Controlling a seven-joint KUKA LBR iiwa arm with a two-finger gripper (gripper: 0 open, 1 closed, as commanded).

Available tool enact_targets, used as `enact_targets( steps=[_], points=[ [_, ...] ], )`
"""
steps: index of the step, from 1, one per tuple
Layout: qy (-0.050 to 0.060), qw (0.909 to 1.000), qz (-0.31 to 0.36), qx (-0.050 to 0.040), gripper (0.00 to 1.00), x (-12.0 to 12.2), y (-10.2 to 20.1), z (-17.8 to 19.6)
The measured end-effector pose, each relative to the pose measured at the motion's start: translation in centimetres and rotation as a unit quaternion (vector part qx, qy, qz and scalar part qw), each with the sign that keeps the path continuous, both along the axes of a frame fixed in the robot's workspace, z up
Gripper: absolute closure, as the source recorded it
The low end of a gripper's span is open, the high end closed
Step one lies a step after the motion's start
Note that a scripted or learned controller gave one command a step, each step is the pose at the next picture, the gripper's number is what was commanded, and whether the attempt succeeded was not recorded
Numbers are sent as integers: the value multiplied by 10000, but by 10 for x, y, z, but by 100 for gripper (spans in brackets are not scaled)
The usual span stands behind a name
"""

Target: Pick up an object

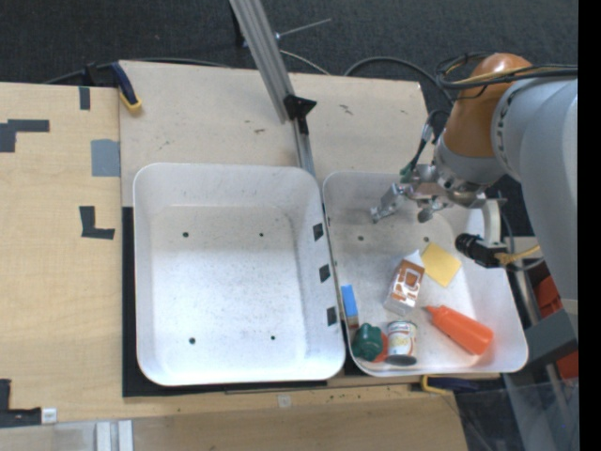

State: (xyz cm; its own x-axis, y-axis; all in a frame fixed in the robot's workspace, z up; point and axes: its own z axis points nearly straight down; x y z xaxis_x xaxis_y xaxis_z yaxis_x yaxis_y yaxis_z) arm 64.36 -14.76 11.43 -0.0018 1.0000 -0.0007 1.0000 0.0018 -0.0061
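My gripper hangs over the back part of the right bin, its two fingers spread apart and open with nothing between them. Nearer the front of that bin lie a yellow square block, a brown and white packet, an orange carrot-shaped toy, a small can, a green object and a blue stick. The yellow block is the closest to the gripper, a little in front of it and to its right.
The left bin stands beside the right one, their walls touching at the middle. A slanted metal rail crosses the bench behind the bins. The grey arm fills the right side above the right bin's edge.
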Motion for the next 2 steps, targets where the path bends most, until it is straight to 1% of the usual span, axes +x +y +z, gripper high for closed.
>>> enact_targets(
  steps=[1,2],
  points=[
    [-14,10000,1,-3,0,-1,1,-27],
    [-20,10000,8,-4,100,0,2,-16]
  ],
)
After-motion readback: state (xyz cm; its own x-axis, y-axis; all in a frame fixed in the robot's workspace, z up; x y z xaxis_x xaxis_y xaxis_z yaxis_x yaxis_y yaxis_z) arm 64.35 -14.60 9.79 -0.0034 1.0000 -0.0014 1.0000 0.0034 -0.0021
